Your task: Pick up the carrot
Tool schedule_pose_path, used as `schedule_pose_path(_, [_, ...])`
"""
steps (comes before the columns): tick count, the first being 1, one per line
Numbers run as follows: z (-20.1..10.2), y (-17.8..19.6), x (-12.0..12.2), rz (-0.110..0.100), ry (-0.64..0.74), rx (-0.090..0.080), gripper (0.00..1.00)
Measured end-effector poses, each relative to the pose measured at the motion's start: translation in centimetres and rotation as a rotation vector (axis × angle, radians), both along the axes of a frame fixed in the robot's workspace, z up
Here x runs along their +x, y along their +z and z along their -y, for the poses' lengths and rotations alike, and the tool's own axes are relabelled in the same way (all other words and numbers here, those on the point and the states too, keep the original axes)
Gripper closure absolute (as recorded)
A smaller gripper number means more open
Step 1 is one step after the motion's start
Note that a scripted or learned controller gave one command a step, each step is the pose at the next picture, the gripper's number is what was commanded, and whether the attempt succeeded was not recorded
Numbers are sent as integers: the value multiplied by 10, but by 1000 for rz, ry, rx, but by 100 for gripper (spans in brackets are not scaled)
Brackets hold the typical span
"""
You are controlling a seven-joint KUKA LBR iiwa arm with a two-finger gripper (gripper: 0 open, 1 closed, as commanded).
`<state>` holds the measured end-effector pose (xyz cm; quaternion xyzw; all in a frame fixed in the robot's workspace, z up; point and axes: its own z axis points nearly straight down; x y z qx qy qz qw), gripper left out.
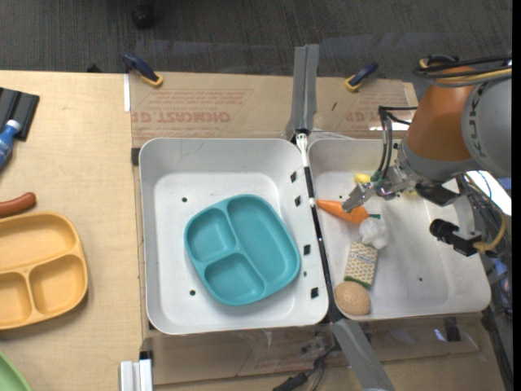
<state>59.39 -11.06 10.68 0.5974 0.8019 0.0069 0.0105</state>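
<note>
The orange carrot (339,209) lies in the right bin (423,292), close to its left wall, with its pointed tip toward the left and a green stub at its right end. My gripper (359,199) comes in from the right and sits directly over the carrot's thicker right end, touching or nearly touching it. The arm's orange band and grey wrist (440,133) hang above the bin's far right part and hide the bin floor behind them.
Near the carrot in the right bin are a yellow item (362,178), a white crumpled piece (374,233), a speckled packet (361,264) and a tan round thing (352,298). The left bin (163,218) holds a teal divided plate (242,248). A yellow tray (37,271) sits on the bench at far left.
</note>
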Motion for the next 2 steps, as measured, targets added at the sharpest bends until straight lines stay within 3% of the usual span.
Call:
schedule_pose_path(1, [-1,10,1,4,-2,2,100])
schedule_pose_path(2, [-72,86,19,-22,507,-6,100])
